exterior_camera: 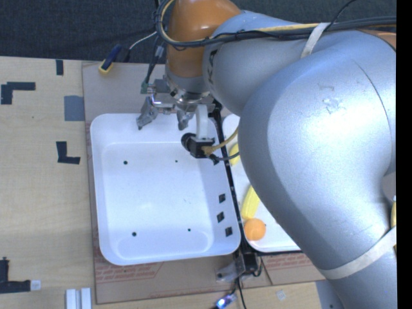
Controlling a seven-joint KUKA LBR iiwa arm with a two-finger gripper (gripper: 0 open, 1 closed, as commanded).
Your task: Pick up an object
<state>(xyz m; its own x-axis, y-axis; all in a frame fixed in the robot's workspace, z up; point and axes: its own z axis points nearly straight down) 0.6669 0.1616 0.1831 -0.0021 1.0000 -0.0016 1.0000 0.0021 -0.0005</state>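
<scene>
Over left bin (109, 172) far edge | gripper (166, 116) fingers spread, nothing between | risk: closes on air; orange ball (255, 230) sits in right bin (273, 242).

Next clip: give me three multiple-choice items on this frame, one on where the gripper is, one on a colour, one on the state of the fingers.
1. Where is the gripper?
A. Over the left bin's far edge
B. Over the left bin's near edge
C. Off the bench to the left

2. What colour is the ball in the right bin?
A. Blue
B. Orange
C. Green

3. How are the fingers?
A. Closed on the ball
B. Closed on a cable
C. Spread, with nothing between them

Key: 1 A, it hangs at the far rim of the left bin. 2 B, the ball is orange. 3 C, the two tips stand apart over white.
</scene>
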